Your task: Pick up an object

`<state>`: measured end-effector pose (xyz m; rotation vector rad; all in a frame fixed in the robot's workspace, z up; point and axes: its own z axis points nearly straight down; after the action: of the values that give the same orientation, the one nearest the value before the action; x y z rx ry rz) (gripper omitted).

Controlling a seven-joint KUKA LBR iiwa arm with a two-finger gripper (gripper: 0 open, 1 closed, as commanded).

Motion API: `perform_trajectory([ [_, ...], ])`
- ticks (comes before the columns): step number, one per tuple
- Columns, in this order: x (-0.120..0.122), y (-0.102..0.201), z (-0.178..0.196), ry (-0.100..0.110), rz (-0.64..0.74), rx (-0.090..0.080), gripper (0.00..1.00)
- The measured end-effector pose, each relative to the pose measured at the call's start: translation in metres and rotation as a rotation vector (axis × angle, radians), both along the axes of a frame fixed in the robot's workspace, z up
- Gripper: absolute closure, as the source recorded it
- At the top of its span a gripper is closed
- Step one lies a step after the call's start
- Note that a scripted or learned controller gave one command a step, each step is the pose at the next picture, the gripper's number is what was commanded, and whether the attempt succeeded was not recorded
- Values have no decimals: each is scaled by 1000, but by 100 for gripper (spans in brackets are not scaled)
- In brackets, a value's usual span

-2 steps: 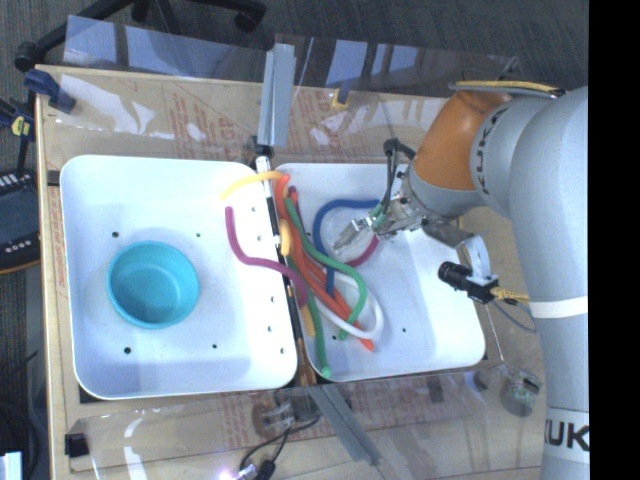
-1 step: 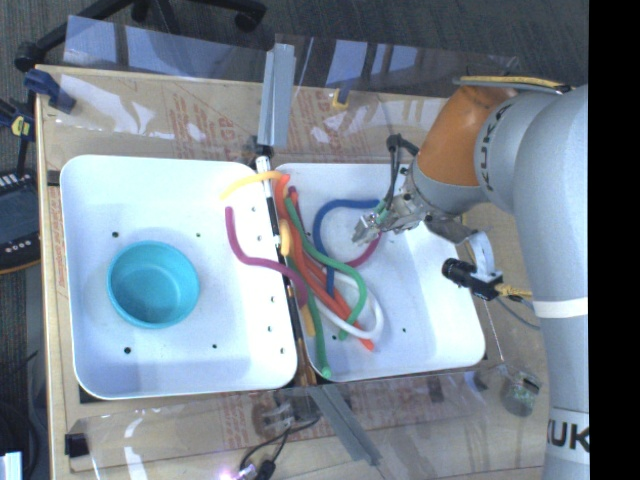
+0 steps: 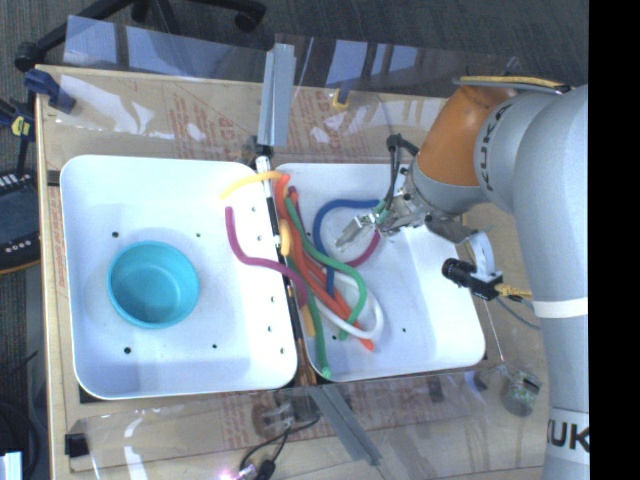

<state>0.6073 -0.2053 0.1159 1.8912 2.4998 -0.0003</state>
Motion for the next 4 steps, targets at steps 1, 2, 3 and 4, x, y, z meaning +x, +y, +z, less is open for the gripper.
perform_trajectory([
  [1,-5,30,-18,0,26,-4,0],
  [2,-4,31,-8,1,29,-2,100],
  [3,-4,31,-8,0,29,-3,0],
  [4,-4,31,2,1,31,-3,100],
])
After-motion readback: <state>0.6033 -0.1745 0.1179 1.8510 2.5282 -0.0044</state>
